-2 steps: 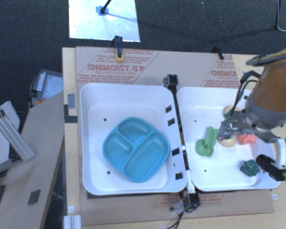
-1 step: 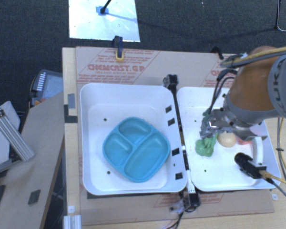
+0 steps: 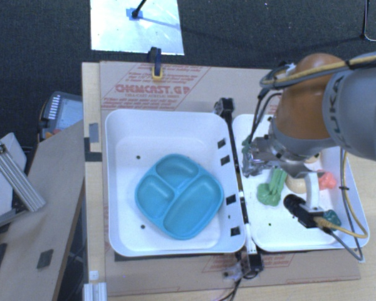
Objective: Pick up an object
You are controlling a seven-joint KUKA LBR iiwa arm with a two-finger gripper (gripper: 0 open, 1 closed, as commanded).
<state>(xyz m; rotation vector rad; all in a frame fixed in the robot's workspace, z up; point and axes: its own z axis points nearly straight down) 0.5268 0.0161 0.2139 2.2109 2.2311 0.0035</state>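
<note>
Left white bin [image 3: 122,168]: blue three-compartment plastic plate [image 3: 178,195]. Right white bin [image 3: 282,237]: green plastic toy [image 3: 272,189], pink piece [image 3: 326,180], teal piece [image 3: 331,217]. Gripper [image 3: 255,158] above green toy; grip state cannot tell.

Landmark: left white bin [image 3: 122,168], on the bench.
Blue divided plate [image 3: 178,195]: lies tilted inside the left white bin, toward its right half.
Right white bin [image 3: 263,234]: touches the left white bin's right side.
Arm [image 3: 329,105]: hangs over the right white bin, orange band above the wrist.
Gripper [image 3: 254,158]: low over the right bin, just right of the left white bin's wall.
Green toy [image 3: 272,190]: right of the gripper.
Pink object [image 3: 326,181]: farther right.
</note>
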